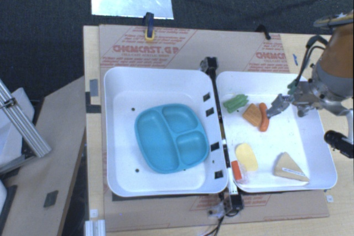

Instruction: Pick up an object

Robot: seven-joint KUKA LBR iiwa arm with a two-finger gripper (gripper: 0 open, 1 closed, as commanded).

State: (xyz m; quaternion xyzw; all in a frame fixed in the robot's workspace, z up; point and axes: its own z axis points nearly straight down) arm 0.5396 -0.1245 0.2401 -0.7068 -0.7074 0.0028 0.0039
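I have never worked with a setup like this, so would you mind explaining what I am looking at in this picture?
This is one picture from a camera fixed above a bench, looking down at a slant. The grey machine with the orange band at the right is a robot arm; at its end is a two-finger gripper, its tool for picking things up. It reaches in over the right bin.

On the bench sit two shallow white bins side by side. The left bin holds a blue divided plate. The right bin holds small toy-like items: a green piece, an orange piece, a thin orange-red piece like a carrot, a yellow piece, a tan wedge and a small red-orange item at the bin's left edge.

The gripper hovers just beside the carrot-like piece. I see nothing held between its fingers.
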